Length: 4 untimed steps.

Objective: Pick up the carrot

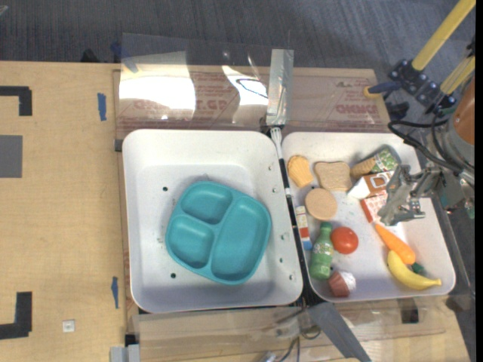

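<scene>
Over the right bin, near its right wall:
End effector: the end effector point(398, 206) hangs just above the carrot's upper end; whether it is apart or together, I cannot tell.
Carrot: the carrot point(395, 243) lies slanted on the floor of the right bin point(441, 236), toward the bottom right corner, just above a banana point(410, 271), right of a tomato point(345, 240).
Progress: judged not yet lifted; grasp and raise remain.
Left bin: the left bin point(143, 202) holds a teal divided plate point(218, 232).

Gripper point(398, 200): bare silver-grey metal, boxy, two thin fingers point(390, 211), small dark fasteners on the body. Wrist behind it is grey, with an orange band point(469, 115) above. Black cables point(423, 138) loop loosely alongside the wrist housing.
</scene>
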Each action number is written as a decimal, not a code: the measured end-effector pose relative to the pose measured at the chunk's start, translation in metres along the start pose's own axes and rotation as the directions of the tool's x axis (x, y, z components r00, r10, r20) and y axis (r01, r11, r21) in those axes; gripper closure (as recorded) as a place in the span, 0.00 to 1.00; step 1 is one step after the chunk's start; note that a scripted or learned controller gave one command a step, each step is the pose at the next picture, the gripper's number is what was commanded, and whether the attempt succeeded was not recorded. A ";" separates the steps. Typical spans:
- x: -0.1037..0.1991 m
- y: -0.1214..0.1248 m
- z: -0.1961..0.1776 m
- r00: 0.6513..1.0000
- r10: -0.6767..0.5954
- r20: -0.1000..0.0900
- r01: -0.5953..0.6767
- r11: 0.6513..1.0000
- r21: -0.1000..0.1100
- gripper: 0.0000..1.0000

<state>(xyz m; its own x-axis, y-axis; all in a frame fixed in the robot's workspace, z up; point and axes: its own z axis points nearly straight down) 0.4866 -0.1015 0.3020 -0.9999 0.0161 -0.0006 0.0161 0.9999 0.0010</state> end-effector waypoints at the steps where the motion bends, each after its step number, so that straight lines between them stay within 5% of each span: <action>1: -0.003 0.000 -0.014 1.000 -0.002 0.014 0.002 1.000 0.002 1.00; 3: -0.007 0.001 -0.036 0.999 -0.004 0.032 0.004 1.000 0.004 1.00; 4: -0.007 0.002 -0.036 1.000 -0.004 0.030 0.004 1.000 0.004 0.00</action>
<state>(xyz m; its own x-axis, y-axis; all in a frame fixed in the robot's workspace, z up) 0.4940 -0.1001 0.3379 -0.9994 0.0120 -0.0309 0.0121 0.9999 -0.0031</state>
